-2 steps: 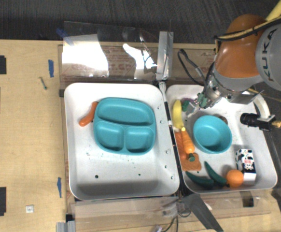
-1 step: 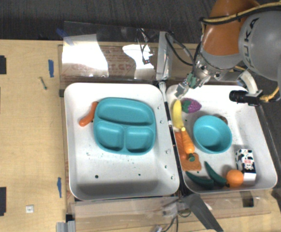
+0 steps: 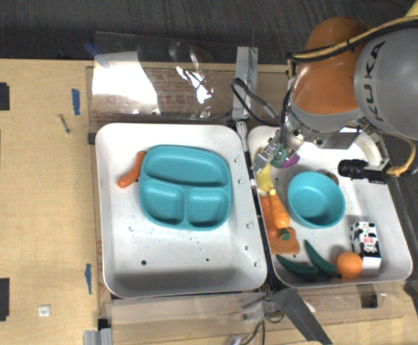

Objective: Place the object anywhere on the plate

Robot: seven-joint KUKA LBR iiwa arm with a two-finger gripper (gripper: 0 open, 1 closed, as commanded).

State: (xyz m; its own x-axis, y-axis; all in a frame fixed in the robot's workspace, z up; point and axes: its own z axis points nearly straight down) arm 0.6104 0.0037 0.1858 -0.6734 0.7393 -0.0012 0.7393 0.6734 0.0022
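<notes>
So near the front of the right bin [image 3: 399, 261] there's an orange fruit [image 3: 350, 264], a dark green veg [image 3: 317, 259] and a little cow-pattern box [image 3: 365, 239]. Further back, a carrot [image 3: 276, 212] beside the teal bowl [image 3: 315, 199]. The teal divided plate [image 3: 185, 185] sits in the left bin [image 3: 115, 214] with an orange sausage-shaped thing [image 3: 130, 173] touching its left edge. End effector [image 3: 279, 152] hangs over the right bin's back-left corner; can't tell its grip state.

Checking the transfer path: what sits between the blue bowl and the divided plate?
In the camera view, the carrot and a yellow piece lie beside the bowl, then the bins' adjoining rims before the plate.
</notes>
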